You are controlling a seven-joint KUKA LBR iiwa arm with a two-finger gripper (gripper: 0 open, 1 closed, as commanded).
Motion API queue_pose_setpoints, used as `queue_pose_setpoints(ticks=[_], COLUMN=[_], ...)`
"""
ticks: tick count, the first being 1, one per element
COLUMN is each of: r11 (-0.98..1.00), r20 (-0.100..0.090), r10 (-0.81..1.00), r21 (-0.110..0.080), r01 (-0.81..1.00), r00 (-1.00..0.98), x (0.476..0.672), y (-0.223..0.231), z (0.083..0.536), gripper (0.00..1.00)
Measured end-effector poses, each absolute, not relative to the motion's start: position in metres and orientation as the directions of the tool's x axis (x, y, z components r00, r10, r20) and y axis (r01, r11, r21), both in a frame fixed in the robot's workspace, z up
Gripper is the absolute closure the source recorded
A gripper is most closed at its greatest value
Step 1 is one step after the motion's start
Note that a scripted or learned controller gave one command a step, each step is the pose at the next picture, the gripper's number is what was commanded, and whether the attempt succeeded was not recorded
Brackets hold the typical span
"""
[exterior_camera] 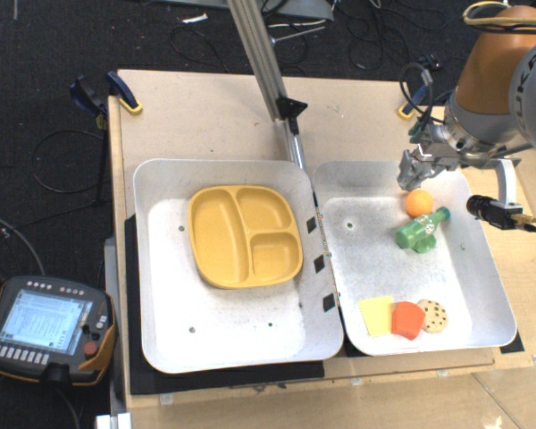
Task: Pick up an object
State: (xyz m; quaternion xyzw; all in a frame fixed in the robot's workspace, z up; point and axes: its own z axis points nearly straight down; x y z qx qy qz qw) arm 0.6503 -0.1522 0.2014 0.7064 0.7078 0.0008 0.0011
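Green bottle [419,231] lies slantwise, cap toward upper right; claw [412,175] above orange ball [419,204], grip state unclear.

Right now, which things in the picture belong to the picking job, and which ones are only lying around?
For the job:
gripper, above the orange ball
orange ball
green bottle
yellow block
red piece
cookie
right bin

Just lying about:
yellow divided tray in the left bin
teach pendant
blue clamps
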Motion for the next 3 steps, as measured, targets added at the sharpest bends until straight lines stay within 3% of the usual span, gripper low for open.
queue_pose_setpoints(ticks=[3], r11=[0.008], r20=[0.003], r10=[1.0], r21=[-0.003], r01=[1.0], r00=[-0.008], x=[0.585], y=[0.013], z=[0.215], gripper=[1.0])
